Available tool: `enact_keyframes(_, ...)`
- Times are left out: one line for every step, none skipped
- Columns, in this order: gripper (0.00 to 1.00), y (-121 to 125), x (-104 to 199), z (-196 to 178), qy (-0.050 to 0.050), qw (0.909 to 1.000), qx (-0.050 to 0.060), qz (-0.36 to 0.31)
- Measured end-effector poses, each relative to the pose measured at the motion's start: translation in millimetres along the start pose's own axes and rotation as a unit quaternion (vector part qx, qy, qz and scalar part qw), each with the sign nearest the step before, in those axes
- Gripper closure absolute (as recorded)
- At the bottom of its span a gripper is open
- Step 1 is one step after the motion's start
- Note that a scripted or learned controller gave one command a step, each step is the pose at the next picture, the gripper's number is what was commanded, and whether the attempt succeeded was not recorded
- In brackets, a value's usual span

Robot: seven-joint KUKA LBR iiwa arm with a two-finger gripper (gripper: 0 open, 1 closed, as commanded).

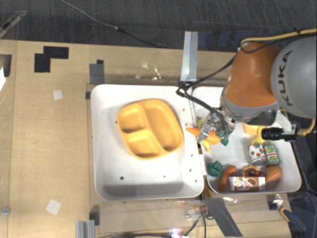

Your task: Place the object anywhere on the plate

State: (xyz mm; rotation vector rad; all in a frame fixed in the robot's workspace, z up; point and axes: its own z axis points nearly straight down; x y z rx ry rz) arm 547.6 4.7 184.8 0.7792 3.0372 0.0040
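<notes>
Yellow plate (148,128) lies in left bin (104,177); toys (247,180) fill right bin (297,182).

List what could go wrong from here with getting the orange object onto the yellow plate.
1. The orange object sits at the gripper right above the wall between the bins; if the hold is weak, it may fall short of the yellow plate.
2. The black cable hangs close by and might snag.

1. Robotics lab: KUKA arm (270,78), grey with orange band, over a plywood counter (44,148).
2. Two white bins (143,190) held by metal brackets (189,56).
3. Loose cables (99,21), black tape markers (49,57), toy food (247,182).
</notes>
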Motion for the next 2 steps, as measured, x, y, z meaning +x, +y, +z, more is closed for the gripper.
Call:
enact_keyframes(1.0, 98.3, 6.1, -77.8, -0.002, 0.9999, -0.004, -0.009)
enact_keyframes(0.0, 94.8, 4.5, -75.8, -0.001, 1.0, -0.002, -0.006)
